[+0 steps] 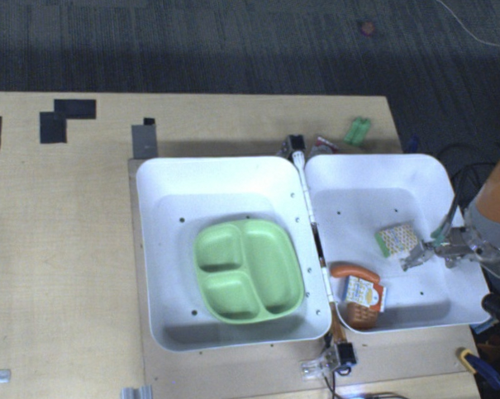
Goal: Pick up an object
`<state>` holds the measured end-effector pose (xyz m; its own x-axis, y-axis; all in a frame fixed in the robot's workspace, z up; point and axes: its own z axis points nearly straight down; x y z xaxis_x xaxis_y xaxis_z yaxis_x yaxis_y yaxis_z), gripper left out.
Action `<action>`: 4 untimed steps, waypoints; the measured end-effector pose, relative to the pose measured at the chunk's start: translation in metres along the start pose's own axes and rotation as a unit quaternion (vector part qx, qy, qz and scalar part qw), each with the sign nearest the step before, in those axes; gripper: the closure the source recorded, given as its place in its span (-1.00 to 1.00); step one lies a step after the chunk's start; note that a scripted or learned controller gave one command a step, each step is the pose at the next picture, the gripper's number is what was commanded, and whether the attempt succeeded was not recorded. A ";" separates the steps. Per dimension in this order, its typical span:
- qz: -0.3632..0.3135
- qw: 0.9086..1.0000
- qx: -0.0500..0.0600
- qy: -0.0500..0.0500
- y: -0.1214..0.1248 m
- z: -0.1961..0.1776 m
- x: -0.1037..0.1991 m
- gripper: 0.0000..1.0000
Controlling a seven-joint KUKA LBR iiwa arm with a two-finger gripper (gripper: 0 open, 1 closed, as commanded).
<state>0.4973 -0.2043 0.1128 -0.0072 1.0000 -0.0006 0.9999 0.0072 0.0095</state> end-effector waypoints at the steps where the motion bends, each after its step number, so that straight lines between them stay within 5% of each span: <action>1: -0.001 1.000 -0.002 0.000 0.002 -0.011 0.001 1.00; 2: -0.001 1.000 -0.002 0.000 0.001 -0.011 0.001 -1.00; 3: 0.002 1.000 0.002 -0.001 0.009 0.026 0.021 -1.00; 4: 0.001 1.000 -0.001 -0.002 0.012 0.015 0.021 1.00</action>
<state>0.5092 -0.1831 0.0982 -0.0058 1.0000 -0.0039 0.9999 0.0059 0.0123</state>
